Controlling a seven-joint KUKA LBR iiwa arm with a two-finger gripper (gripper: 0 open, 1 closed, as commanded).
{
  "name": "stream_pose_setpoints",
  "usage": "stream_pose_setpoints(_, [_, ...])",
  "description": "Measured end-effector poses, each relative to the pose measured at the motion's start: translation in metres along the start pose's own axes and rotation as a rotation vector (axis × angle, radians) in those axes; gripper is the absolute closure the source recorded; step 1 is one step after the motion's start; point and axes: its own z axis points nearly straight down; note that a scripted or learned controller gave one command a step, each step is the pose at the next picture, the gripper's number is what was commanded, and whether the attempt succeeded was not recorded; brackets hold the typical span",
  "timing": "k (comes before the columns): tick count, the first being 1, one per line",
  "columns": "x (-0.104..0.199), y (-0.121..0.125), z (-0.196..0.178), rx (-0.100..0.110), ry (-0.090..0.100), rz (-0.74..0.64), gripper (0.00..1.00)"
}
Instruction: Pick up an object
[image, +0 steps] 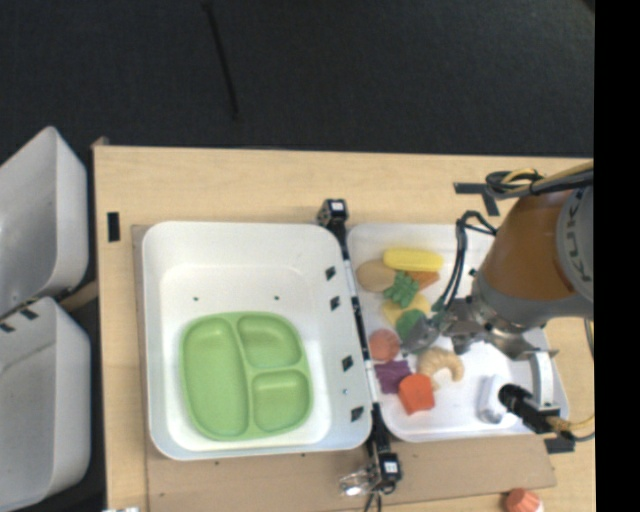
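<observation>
The right bin (470, 420) holds several toy foods: a yellow corn cob (413, 260), a tan potato (374, 275), a green leafy piece (402, 290), another green piece (410, 322), a pink-red round piece (384, 345), a purple piece (392, 375), an orange-red block (417, 393) and a beige curved piece (442, 364). My gripper (438, 334) hangs low over the middle of this bin, right beside the second green piece and just above the beige piece. Nothing can be seen held in it.
The left bin (170, 260) carries a green divided plate (245, 375). The arm's orange band (530, 250) covers the right bin's far right side. A small orange object (520, 498) lies on the bench in front of the right bin.
</observation>
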Motion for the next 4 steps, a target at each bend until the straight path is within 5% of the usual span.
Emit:
stream_pose_setpoints(1, [-0.004, 0.003, 0.048, -0.013, -0.008, 0.003, 0.00])
stream_pose_setpoints(2, [-0.006, 0.007, 0.032, -0.027, -0.009, 0.011, 1.00])
stream_pose_setpoints(3, [-0.004, 0.003, -0.012, -0.006, 0.000, -0.003, 1.00])
stream_pose_setpoints(4, [-0.009, 0.006, -0.055, -0.007, -0.001, -0.004, 1.00])
